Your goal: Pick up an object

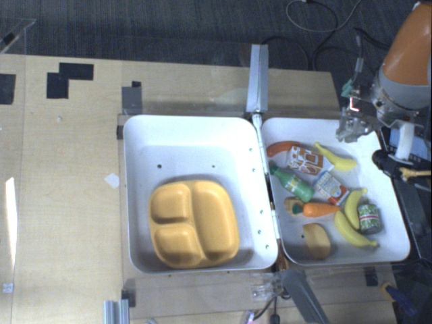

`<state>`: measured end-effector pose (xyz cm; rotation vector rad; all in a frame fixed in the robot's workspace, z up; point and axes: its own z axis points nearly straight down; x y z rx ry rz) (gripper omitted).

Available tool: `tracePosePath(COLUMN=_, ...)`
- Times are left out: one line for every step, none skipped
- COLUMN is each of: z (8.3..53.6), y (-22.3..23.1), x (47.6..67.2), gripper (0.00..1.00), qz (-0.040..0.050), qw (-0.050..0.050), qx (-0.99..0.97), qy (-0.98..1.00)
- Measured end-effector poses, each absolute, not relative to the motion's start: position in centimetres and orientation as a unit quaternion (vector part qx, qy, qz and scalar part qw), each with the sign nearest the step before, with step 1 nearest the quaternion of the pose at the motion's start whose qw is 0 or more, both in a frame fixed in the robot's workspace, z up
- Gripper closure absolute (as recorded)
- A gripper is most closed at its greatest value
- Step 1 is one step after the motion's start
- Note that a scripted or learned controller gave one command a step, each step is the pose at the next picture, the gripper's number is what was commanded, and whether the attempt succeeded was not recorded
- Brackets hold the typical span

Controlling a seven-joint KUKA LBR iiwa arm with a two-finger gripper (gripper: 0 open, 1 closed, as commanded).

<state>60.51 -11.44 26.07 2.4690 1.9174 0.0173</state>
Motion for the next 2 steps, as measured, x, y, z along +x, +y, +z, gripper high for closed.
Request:
tracePosePath(z=27.2, y=-11.4, x=60.7, gripper=1.00, qz=0.0069, qw=0.010, qx=0.787, qy=0.617)
tracePosePath(z=23.8, y=-16.3, x=67.0, gripper=1.00, qz=0.0009, qw=0.002, qx=0.788, qy=0.616)
